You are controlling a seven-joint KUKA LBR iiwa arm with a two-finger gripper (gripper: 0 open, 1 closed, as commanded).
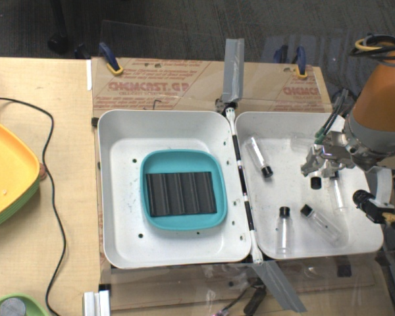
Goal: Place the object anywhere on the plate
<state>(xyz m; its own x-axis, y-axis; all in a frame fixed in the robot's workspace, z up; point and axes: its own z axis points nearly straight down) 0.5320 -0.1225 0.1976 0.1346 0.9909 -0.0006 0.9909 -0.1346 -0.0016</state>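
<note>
A teal plate (183, 191) with a dark ribbed centre lies in the left white bin (118, 176). Several clear vials with black caps lie in the right white bin (276, 133): one at the upper left (257, 155), one near the front (282, 230), one at the front right (324, 223). Another vial (334, 196) lies with its black cap just under my gripper (319, 168). The gripper hangs low over the right side of the right bin, well to the right of the plate. I see nothing held in it.
The grey and orange arm (378, 110) comes in over the right bin's right edge. A raised divider (240, 176) separates the bins. Yellow dishes (6, 176) and a black cable (52, 196) lie on the wooden table at the left. Clamped cardboard (158, 84) sits behind the bins.
</note>
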